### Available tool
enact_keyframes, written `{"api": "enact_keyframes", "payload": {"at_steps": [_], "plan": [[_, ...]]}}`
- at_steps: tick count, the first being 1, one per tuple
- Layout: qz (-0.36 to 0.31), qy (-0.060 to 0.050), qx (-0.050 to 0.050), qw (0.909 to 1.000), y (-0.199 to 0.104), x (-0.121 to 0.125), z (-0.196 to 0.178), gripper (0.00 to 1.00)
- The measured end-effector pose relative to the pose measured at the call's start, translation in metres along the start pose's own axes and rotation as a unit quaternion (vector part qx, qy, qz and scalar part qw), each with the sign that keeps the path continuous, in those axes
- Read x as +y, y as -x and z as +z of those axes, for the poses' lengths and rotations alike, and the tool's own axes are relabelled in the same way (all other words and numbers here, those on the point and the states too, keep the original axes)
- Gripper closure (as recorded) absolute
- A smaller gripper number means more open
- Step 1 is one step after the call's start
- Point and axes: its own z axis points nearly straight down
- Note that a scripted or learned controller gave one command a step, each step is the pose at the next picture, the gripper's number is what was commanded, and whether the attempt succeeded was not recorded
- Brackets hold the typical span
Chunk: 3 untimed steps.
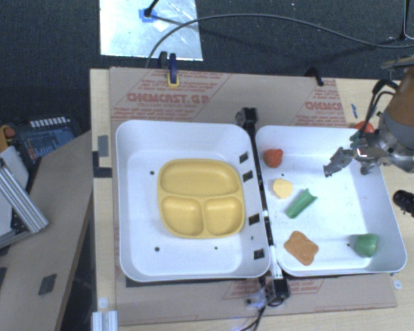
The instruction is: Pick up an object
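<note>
The right bin (383, 205) holds several small toy foods. A red-orange piece (272, 157) lies near its far left corner, with a pale yellow piece (282, 187) just below it. A green stick-shaped piece (301, 203) sits by the yellow one. An orange-brown flat piece (301, 247) rests at the front, and a round green piece (365, 244) is at the front right. My gripper (348, 165) hovers over the bin's far right part, open, with nothing between its fingers. It is well right of the red-orange piece.
The left bin (134, 185) holds a yellow three-compartment plate (199, 197). A black divider with clips (257, 192) runs between the bins. Cables cross the dark floor behind, and a bench with aluminium rails (14, 192) stands at the left.
</note>
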Motion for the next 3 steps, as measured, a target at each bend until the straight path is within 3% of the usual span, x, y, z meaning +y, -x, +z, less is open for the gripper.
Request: {"api": "enact_keyframes", "payload": {"at_steps": [2, 3], "plan": [[-0.001, -0.001, 0.001, 1.0, -0.011, 0.014, 0.11, 0.0], [0.0, 0.0, 0.0, 1.0, -0.011, 0.015, 0.12, 0.0]]}}
